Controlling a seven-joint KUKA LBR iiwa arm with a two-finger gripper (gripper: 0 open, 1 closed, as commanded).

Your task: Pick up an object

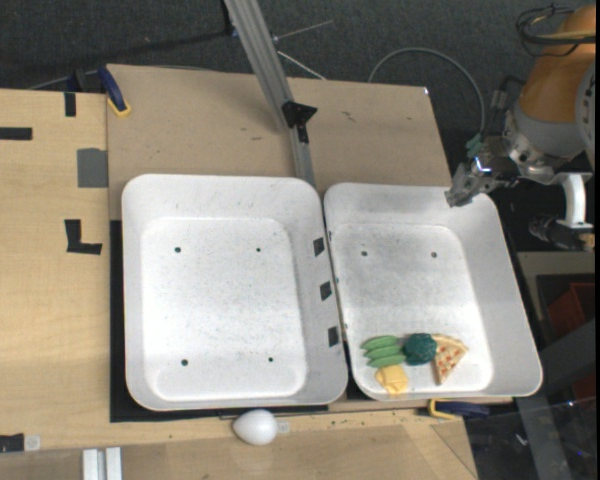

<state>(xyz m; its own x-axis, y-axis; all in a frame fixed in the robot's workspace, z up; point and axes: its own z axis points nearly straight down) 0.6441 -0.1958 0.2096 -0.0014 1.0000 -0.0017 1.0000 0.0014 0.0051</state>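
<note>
In the right bin (480,268), near its front edge, lies a small cluster of toy food: a green pea pod (382,348), a dark green broccoli piece (418,347), a pizza slice (447,356) and a yellow piece (392,378). My gripper (462,190) hovers over the bin's far right corner, well away from the cluster, with nothing visible between its fingers.
The left bin (220,288) sits beside the right one. A white egg-shaped object (255,427) lies on the bench in front of the left bin. A slanted metal pole (270,68) rises behind the bins. The arm (555,98) enters from the upper right.
</note>
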